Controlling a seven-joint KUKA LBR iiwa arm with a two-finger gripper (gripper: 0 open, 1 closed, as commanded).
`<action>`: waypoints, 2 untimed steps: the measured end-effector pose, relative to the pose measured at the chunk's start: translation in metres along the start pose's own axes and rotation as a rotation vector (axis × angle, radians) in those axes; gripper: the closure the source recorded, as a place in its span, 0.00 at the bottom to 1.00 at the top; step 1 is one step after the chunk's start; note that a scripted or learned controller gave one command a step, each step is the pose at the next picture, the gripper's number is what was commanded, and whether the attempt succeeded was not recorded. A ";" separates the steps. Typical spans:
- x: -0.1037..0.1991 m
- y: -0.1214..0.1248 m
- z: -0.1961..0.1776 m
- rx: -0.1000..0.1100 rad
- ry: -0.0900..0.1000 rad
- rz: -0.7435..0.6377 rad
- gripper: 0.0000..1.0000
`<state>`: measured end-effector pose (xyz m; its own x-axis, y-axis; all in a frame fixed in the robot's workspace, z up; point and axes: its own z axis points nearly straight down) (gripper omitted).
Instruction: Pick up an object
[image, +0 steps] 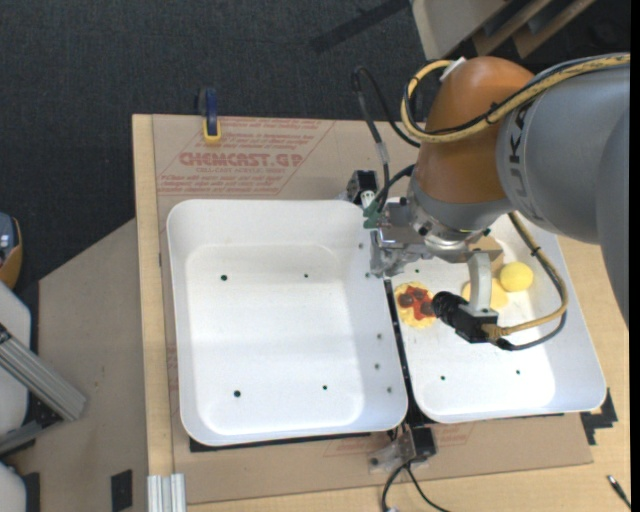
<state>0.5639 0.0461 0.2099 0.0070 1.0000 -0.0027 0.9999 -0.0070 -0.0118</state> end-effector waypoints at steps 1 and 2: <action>0.025 -0.059 -0.157 -0.026 0.007 -0.012 1.00; 0.058 -0.045 -0.310 -0.034 0.008 -0.012 1.00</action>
